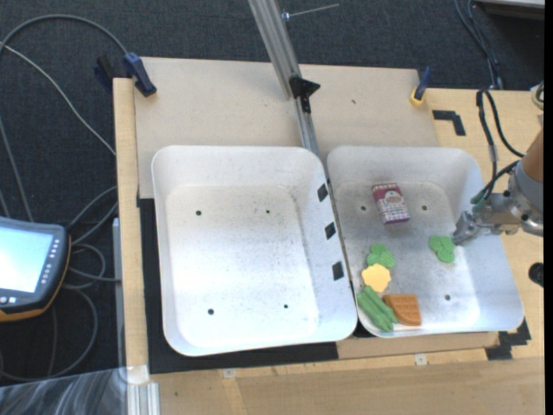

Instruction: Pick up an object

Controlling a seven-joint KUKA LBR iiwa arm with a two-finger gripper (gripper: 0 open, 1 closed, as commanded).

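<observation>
Nearest, in the right bin's (pixel 484 232) front corner: a flat orange block (pixel 403 309) touching a long green piece (pixel 375 308), with a rounded yellow piece (pixel 376 277) and a lumpy green piece (pixel 380 256) just behind. Farther right, a small leafy green toy (pixel 443 248) just beside the metal gripper (pixel 467 228); jaw state impossible to tell. Beyond, a glossy red carton (pixel 390 203) lying flat. Left bin (pixel 238 249): speckled white plastic, shallow, rounded corners.

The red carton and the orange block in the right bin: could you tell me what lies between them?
In the camera view, a green piece and a yellow piece lie between the red carton and the orange block.
</observation>
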